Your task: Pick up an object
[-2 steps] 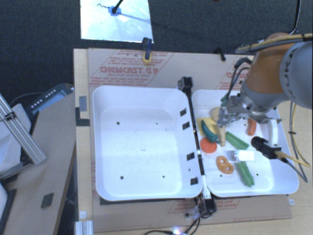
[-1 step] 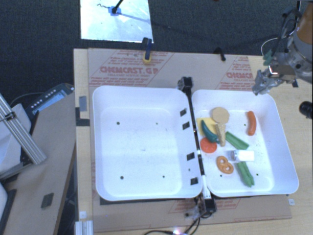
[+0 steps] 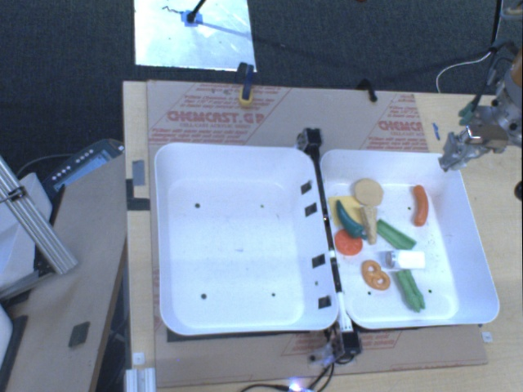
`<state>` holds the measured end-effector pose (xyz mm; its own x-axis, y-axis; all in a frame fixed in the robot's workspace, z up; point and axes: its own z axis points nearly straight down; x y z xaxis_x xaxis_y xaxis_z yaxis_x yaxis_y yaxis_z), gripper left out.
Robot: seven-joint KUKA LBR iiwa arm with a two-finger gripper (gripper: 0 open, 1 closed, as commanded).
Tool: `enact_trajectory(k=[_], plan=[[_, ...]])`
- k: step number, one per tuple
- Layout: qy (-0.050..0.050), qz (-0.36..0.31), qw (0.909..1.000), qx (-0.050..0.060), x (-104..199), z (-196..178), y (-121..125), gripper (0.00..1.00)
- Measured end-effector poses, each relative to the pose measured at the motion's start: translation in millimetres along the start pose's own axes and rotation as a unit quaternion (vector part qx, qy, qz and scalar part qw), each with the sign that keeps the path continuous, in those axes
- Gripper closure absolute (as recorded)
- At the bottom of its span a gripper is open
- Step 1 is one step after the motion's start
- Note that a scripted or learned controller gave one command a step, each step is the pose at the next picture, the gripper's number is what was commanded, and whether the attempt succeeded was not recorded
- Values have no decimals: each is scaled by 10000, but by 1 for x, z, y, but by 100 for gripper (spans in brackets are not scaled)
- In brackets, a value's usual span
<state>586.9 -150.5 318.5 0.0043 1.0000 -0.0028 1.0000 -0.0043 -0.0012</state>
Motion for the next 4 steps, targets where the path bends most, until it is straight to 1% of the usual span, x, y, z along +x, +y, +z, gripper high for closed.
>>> enact_trajectory(k=[1,2,3,4], plan=[[39,-78,10000,46,87,127,5,100],[17,-84,9999,-121,141,-29,77,100],[9,-15,10000,10,102,51,81,100],[14,-58,9999,-108,133,-117,82,100]])
